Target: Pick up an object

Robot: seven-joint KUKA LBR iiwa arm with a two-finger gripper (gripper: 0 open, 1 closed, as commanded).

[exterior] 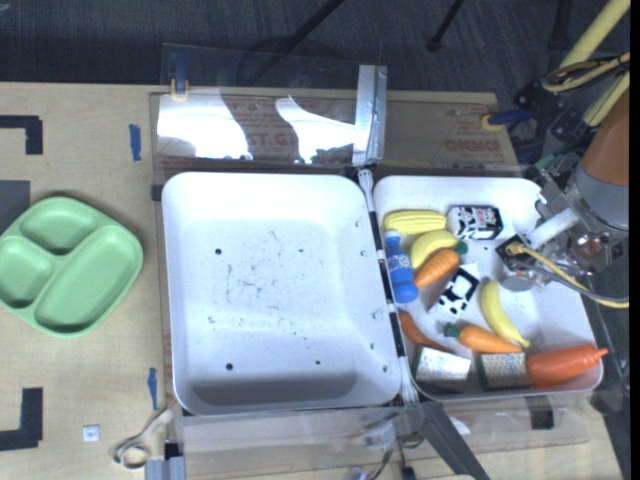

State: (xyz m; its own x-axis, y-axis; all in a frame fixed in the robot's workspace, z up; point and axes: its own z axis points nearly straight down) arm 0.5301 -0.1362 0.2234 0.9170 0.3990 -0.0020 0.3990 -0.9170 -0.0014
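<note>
1. I see two yellow bananas (420, 230) side by side at the back of the right bin (575, 393).
2. Another banana (497, 311) lies near the middle.
3. An orange carrot (436, 266) leans beside a blue bottle (400, 268).
4. A second carrot (487, 339) lies near the front.

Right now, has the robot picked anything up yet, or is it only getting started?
Nothing looks picked up yet. The bananas, carrots and blue bottle all lie in the right bin. The gripper is over that bin's right side, with nothing visibly held. Grasping and lifting an object remain.
</note>
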